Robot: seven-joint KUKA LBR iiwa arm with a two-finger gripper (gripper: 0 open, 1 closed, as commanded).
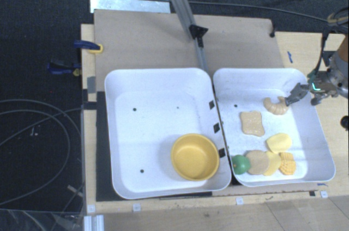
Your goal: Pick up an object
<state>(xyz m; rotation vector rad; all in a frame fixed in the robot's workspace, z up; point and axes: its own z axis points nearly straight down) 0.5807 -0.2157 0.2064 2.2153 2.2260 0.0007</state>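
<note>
Croissant (pixel 276 106): tan, curved, by pincer (pixel 293 96).

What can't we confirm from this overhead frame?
- End effector, camera view: too small and dark to tell finger state or contact with the curved tan croissant-shaped toy.
- Grey arm: cut off by the right edge.
- Small green round toy: partly hidden behind the right white bin's rim.

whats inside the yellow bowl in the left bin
The yellow bowl in the left bin shows bare yellow inside, nothing in it. Its near wall hides a sliver of the floor; what lies underneath the bowl is covered.
</note>
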